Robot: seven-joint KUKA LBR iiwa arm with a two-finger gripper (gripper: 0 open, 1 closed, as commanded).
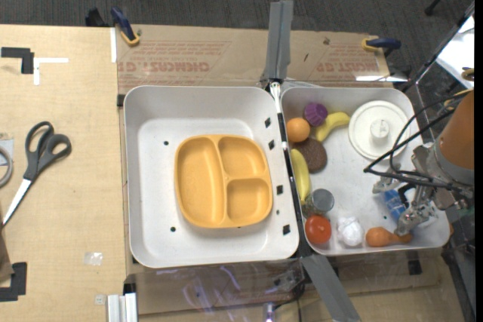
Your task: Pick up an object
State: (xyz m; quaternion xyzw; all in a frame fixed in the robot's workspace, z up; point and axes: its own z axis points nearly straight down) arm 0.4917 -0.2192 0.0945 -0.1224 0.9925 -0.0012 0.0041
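**A:** ok so from the overhead cam, where's the arm at?

**B:** It comes in from the right, low over the right bin (434, 241). The tool (411, 216) sits in the bin's lower right corner, with cables all over it. Honestly can't tell how its grip stands, it's a tangle of metal and wire there. There's something blue (392, 201) right up against it, but I can't say it's actually gripped.

**A:** what's nearby to grab?

**B:** An orange carrot-ish piece (380, 237) lies just beside the tool, at the bin's front wall. Left of that a white crumpled thing (349, 231), then a red tomato (318, 228). Further back there's a grey can (322, 200), a long banana (300, 173), a brown round thing (312, 154), an orange (298, 130), a purple fruit (315, 114), a second banana (333, 125) and a white lid (378, 128).

**A:** left bin?

**B:** The left bin (143, 185) holds a yellow divided plate (224, 180). Scissors (34, 158) lie on the bench (60, 230), well off to the left.
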